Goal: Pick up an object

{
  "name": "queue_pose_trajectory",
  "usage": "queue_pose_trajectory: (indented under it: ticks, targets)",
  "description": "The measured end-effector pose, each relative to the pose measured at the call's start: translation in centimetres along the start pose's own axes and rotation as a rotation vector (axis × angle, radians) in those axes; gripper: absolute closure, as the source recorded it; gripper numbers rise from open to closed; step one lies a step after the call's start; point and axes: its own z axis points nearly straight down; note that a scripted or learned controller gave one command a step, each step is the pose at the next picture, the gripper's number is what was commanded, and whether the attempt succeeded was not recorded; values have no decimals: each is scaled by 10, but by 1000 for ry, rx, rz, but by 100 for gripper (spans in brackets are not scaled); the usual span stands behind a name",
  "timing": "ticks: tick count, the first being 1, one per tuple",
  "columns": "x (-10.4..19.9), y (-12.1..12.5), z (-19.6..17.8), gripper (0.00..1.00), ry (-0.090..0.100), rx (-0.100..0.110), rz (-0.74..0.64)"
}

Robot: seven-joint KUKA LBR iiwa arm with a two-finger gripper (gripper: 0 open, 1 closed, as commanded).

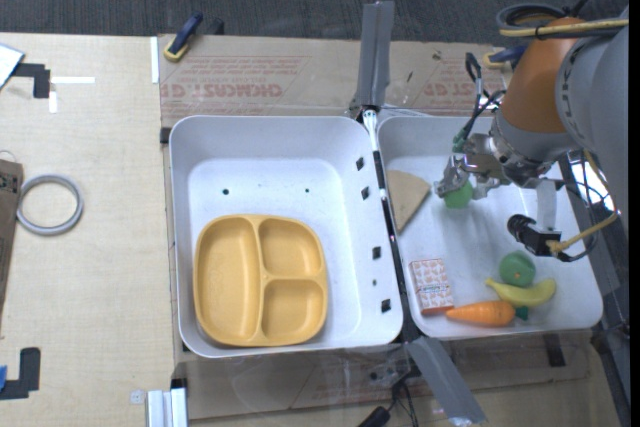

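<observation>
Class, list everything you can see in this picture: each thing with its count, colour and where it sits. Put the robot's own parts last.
bins: 2, white, side by side on the bench
divided plate: 1, yellow, left bin
wedge: 1, tan, right bin, by the divider
small green object: 1, right bin, at the gripper
card: 1, red-patterned, right bin front
carrot: 1, orange, right bin front
banana: 1, yellow, beside carrot
green fruit: 1, above banana
tape roll: 1, grey, bench left
arm: 1, grey with orange band, right
gripper: 1, over right bin

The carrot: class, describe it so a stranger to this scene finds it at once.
Look in the right-hand white bin, along its near edge. The carrot lies flat between a small printed box and a banana; it alone is orange and tapered.
</observation>
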Motion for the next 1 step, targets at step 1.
queue_pose_trajectory:
  ticks: [1]
  targets:
    - [40, 45, -80, 100, 1, 0, 157]
